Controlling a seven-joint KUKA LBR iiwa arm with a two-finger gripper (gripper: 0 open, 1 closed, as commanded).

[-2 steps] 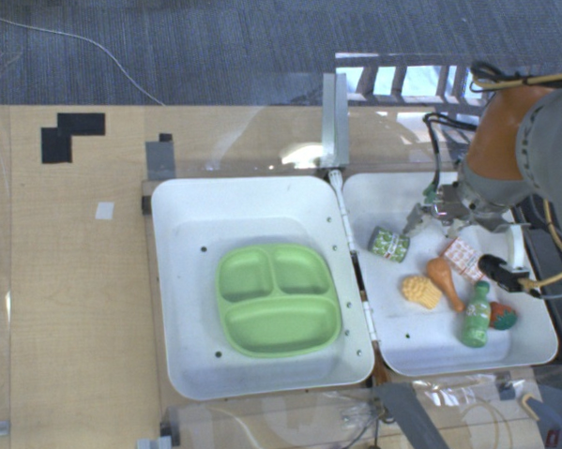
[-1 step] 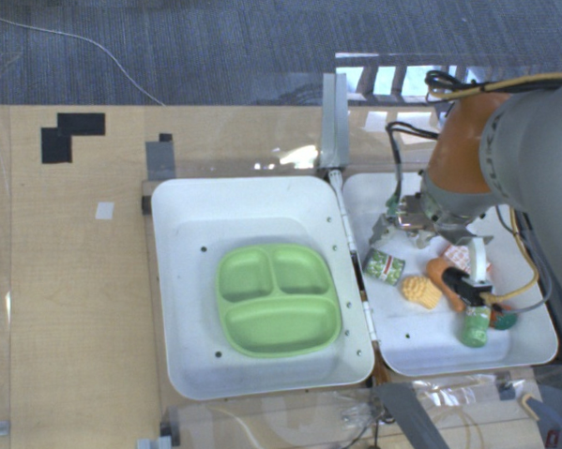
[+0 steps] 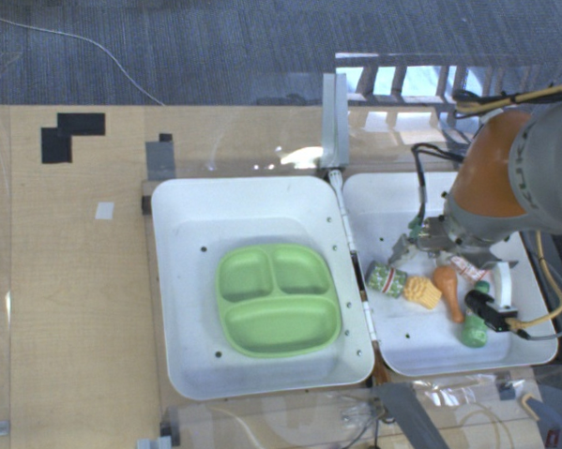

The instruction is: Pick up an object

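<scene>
Gripper [image 3: 406, 245], state unclear, reaches low into the right bin [image 3: 400, 353] above the toys [image 3: 418, 289].

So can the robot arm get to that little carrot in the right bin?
Probably yes. The carrot lies uncovered in the right bin, beside the cheese wedge, and the gripper hangs just above it.

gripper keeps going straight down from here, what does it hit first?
Likely the bare floor of the right bin, just above the small red-and-green packet. The gripper hangs over that spot, pointing down. Depth is unclear from this slant, so it might clip the packet.
</scene>
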